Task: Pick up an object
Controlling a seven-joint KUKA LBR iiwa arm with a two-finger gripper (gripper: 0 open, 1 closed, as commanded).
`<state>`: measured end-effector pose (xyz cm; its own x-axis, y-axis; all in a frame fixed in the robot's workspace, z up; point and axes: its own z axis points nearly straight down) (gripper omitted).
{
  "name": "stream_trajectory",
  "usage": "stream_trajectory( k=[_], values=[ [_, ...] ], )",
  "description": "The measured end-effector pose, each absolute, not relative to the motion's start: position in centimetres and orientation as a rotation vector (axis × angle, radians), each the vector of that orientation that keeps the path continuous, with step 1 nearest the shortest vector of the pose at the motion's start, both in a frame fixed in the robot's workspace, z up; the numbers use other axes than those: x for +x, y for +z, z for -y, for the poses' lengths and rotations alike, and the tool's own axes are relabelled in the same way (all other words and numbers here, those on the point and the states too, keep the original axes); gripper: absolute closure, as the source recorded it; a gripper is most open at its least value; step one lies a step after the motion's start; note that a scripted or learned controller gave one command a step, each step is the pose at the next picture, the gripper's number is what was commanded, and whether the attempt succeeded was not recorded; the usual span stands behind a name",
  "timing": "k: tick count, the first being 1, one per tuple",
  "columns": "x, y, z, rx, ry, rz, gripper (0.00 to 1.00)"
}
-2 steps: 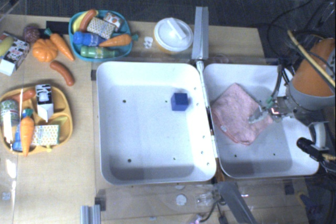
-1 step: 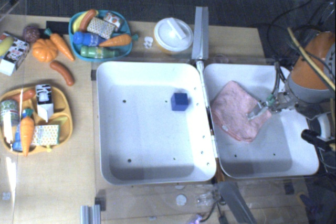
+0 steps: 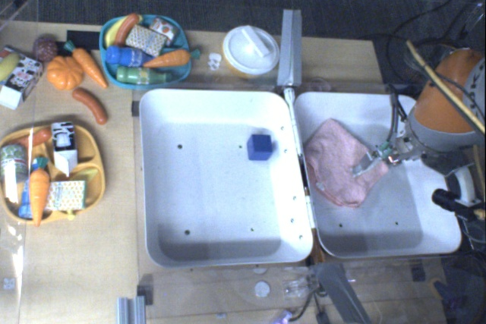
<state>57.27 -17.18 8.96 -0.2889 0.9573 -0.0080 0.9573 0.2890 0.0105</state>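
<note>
Grasp step underway, by my read. Gripper [image 3: 370, 165] sits low in the right bin [image 3: 395, 235], at the right edge of the pink cloth [image 3: 339, 161], which lies crumpled in that bin's left half. Can't tell if fingers are apart or together; too small. Blue block [image 3: 260, 146] sits alone in left bin [image 3: 197, 186], well apart. Next: confirm pinch on cloth, lift straight up.

desk [image 3: 114, 239]: wooden top
bins: left white bin [image 3: 197, 239] and right white bin [image 3: 395, 235], side by side
left side: blue bowl [image 3: 114, 76], yellow tray [image 3: 95, 171], toy pumpkin [image 3: 64, 73], sausage [image 3: 90, 105]
rear: white lidded container [image 3: 251, 49]
</note>
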Motion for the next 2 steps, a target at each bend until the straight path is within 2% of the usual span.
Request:
stream_trajectory(
  k=[1, 2],
  values=[
    [57.4, 9.9, 17.1, 1.867, 0.008, -2.513, 1.0],
    [63.4, 21.7, 10.6, 1.759, 0.001, -2.602, 1.0]
  ],
)
